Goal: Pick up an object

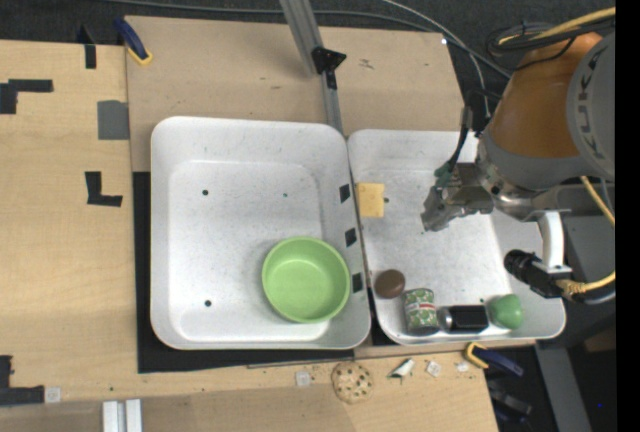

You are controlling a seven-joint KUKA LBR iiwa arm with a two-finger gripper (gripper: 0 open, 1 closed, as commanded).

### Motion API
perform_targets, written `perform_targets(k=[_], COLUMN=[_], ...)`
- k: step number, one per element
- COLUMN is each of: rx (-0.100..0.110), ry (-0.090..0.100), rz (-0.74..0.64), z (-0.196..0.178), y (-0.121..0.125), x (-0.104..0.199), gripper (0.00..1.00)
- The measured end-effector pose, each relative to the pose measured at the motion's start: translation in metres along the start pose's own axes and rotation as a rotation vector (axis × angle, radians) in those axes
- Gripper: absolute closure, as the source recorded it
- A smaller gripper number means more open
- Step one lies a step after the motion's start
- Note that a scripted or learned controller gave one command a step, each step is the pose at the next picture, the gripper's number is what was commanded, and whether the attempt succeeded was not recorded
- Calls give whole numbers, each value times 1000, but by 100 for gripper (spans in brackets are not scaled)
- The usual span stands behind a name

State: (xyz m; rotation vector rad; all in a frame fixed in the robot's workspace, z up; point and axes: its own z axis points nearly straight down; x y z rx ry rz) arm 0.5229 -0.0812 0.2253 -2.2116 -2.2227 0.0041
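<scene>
The cookie [349,381] lies at six o'clock. The gripper [437,211] hangs above bare bin [430,255]; fingers unclear, cannot tell. It may grab nothing.

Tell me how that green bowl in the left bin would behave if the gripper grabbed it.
The green bowl looks like thin plastic, so probably light and stiff. Its smooth, round rim could slip from a two-finger pinch, and standing upright on the bin floor, it would likely slide rather than tip.

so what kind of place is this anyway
Likely a robotics lab bench for grasping trials: a KUKA arm over two shallow white bins, odd small items like a green bowl, and tape marks on the wooden bench.
</scene>
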Motion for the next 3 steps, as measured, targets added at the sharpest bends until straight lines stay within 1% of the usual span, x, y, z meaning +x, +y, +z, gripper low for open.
perform_targets(k=[1, 2, 3], rx=[-3, -3, -1], ry=[-1, -1, -1], rz=[-2, -1, -4], z=[-3, -12, -9], y=[21, 32, 41], x=[56, 111, 175], gripper=[100, 100, 100])
